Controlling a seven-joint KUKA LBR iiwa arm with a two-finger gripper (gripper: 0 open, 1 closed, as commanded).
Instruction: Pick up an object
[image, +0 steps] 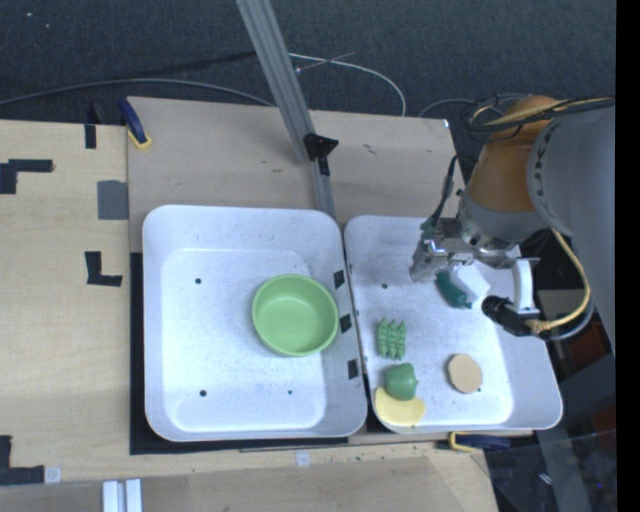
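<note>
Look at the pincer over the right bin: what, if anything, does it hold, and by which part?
It cannot be told. The pincer sits right beside a teal object in the right bin, but the view does not show the object between its fingers.

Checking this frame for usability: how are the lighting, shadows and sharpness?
Camera view: even, soft light, no strong glare on the white bins; faint shadow inside the green bowl. Overall slightly soft and grainy; the gripper and the teal object beside it are too blurred for detail. The small pieces in the right bin are recognisable by colour.
</note>
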